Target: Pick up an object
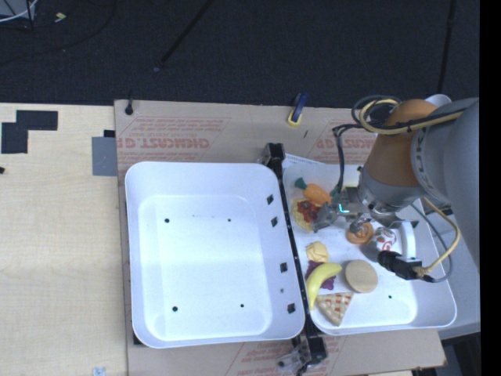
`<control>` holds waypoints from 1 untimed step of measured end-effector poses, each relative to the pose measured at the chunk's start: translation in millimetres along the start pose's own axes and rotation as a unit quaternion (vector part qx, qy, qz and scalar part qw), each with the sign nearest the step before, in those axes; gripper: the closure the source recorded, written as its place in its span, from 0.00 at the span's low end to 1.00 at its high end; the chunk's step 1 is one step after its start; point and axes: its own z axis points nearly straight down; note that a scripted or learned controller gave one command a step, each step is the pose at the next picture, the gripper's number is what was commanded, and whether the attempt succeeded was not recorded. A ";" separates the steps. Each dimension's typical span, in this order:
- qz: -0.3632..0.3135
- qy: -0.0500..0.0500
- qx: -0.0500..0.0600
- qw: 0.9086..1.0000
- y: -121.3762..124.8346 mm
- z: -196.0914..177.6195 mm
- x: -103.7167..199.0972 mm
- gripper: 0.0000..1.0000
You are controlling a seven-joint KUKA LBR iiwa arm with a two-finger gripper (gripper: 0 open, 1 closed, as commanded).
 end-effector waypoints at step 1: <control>0.000 0.001 0.007 1.000 42.9 9.4 -4.8 0.00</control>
